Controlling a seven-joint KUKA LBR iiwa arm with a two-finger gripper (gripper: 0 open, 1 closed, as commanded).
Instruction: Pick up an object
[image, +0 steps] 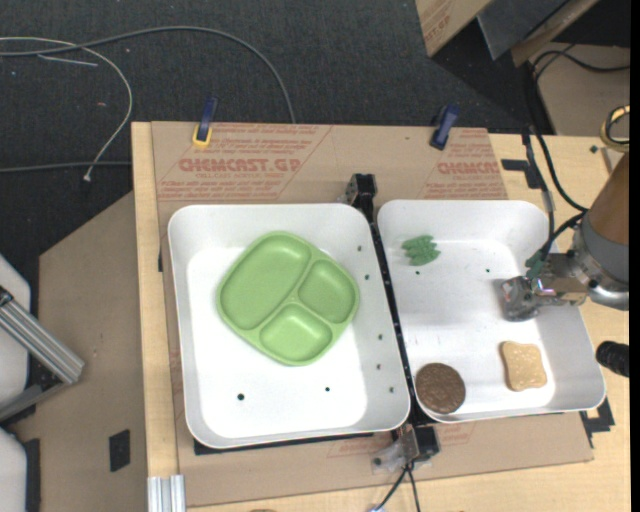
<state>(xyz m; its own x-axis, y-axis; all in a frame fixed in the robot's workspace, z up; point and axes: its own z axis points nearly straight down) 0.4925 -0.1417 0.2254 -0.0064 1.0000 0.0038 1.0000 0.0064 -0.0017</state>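
1. Brown round disc (440, 387), flat in the near left corner of the right bin (470, 215), close against the rim. Little room for a claw on the wall side, so more likely scraped than lifted.
2. Tan, bread-like piece (523, 365), flat on the floor of the same bin, just right of the disc and apart from it. Nearest candidate to the gripper. Low profile, so likely to slip free or be pushed along on a shallow close.
3. Gripper (515, 297), low over the right bin's floor, just beyond the tan piece, with nothing seen in its hold. Width of opening impossible to tell at this angle. Offset from every object, so a close here probably on air.
4. Green divided plate (288, 297), alone in the left bin (190, 300), well apart from the gripper. Wide and smooth, hard to pinch except at the rim.
5. Small green clump (421, 249), toward the far left of the right bin. Light, easily knocked aside.
6. Cardboard sheet (330, 150) under both bins, no part in the pick.
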